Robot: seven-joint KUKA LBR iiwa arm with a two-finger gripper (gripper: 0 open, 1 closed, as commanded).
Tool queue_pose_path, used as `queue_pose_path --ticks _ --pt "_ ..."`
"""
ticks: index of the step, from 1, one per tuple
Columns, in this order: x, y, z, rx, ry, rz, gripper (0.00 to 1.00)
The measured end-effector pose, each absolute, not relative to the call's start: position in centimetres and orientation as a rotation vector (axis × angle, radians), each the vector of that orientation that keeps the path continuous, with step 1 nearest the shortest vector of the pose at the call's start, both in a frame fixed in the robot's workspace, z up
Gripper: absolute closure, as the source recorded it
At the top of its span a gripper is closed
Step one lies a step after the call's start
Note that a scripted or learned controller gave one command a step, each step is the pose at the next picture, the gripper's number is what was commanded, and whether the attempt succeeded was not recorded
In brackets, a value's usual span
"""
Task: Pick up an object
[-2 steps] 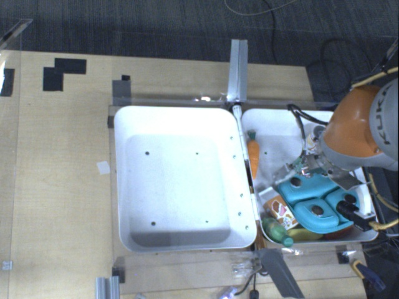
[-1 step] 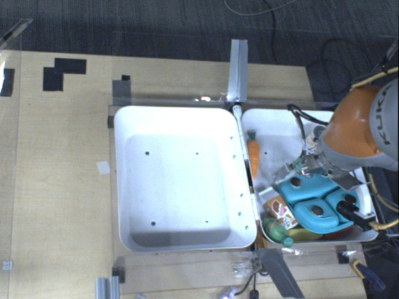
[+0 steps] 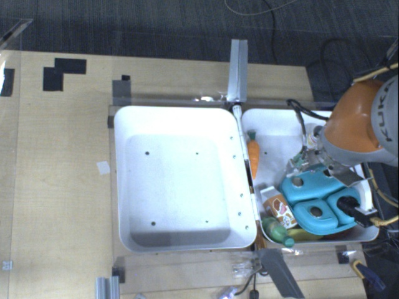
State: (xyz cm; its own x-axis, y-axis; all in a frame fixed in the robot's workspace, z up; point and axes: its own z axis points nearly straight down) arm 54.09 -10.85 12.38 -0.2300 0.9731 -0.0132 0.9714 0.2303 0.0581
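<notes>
The objects sit crowded in the right bin (image 3: 274, 120), toward its 5 o'clock corner. A large blue plastic piece (image 3: 315, 201) with round holes lies there, and at its 9 o'clock side rests a small brown-and-white packet (image 3: 278, 209), touching it. At 6 o'clock from the packet a green rounded item (image 3: 274, 228) lies against the bin's near wall, with a yellowish item (image 3: 305, 234) just beside it under the blue piece's edge. An orange carrot-like piece (image 3: 253, 156) lies apart from the pile, tight along the bin's 9 o'clock wall.

The end effector (image 3: 303, 161) hangs over the blue piece's 11 o'clock edge; whether its fingers are spread or closed cannot be told, and nothing can be seen gripped. The grey arm with its orange band (image 3: 352, 120) comes in from 3 o'clock and covers that side of the bin.

Open floor in the right bin remains toward 12 o'clock. The left bin (image 3: 177, 179) lies just beside it, walls touching along the divide. Both rest on a pale wooden surface (image 3: 56, 185), with black patches (image 3: 62, 72) at 10 o'clock. Dark carpet (image 3: 124, 11) with a thin cable (image 3: 274, 5) runs along 12 o'clock.
</notes>
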Motion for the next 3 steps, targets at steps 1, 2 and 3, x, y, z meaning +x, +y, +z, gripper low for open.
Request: queue_pose_path --ticks 1,2,3 --pt "54.8 -9.8 9.2 1.421 2.776 0.014 1.0" --pt "54.6 -11.0 10.1 1.914 2.482 0.01 1.0" --pt "50.0 -15.3 9.1 1.625 2.666 0.015 1.0"
